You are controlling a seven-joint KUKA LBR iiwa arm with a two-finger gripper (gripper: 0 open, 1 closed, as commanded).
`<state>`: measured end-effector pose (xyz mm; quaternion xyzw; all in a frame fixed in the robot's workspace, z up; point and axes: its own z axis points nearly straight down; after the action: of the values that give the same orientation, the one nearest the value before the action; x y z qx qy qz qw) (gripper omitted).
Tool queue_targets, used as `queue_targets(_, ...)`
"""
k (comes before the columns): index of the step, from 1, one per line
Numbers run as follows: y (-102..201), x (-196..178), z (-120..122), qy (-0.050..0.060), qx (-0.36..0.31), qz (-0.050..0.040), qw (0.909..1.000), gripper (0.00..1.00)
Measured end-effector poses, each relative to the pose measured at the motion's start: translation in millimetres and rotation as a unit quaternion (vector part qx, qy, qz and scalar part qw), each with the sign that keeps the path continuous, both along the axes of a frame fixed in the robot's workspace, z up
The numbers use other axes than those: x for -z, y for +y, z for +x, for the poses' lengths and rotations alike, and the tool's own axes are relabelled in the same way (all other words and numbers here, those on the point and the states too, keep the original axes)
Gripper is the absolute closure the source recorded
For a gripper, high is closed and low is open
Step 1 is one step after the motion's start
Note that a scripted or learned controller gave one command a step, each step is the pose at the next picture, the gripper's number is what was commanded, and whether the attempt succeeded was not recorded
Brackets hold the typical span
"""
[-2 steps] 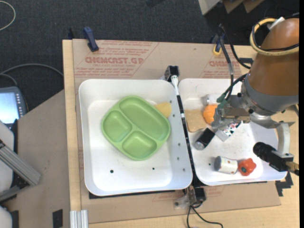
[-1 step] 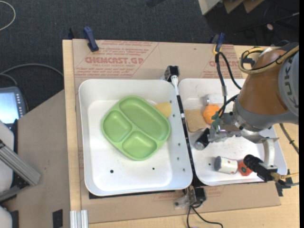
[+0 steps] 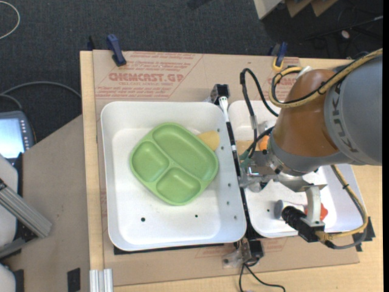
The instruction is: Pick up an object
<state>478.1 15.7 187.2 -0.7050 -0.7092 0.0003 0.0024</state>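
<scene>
One gripper (image 3: 249, 175) hangs low over the left edge of the right bin (image 3: 267, 229), just beside the wall it shares with the left bin (image 3: 121, 224). The robot's own wrist covers the tool from above, so it cannot be told whether it is open or closed, and nothing can be seen in its hold.

Nearest to it is a small orange object (image 3: 262, 143), peeking out beside the wrist near that same wall. This is the likeliest target, which would explain why the tool sits tight to the divider. A red object (image 3: 324, 212) lies farther right in the same bin, partly hidden.

Across the divider, a green divided plate (image 3: 173, 163) lies flat in the middle of the left bin, with a pale yellow piece (image 3: 209, 140) touching its upper right rim. Both are well within reach but apart from the tool.

Behind the wrist, the grey arm (image 3: 358, 114) with its orange band reaches in across the right bin. Both bins rest on a cardboard-covered bench (image 3: 146, 75), held by blue clamps (image 3: 115, 48) at the far edge.
</scene>
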Motion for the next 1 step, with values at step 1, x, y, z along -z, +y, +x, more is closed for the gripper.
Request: queue_targets(1,18.3,-143.9,2.4,-0.009,0.001,-0.0006,1.0,1.0)
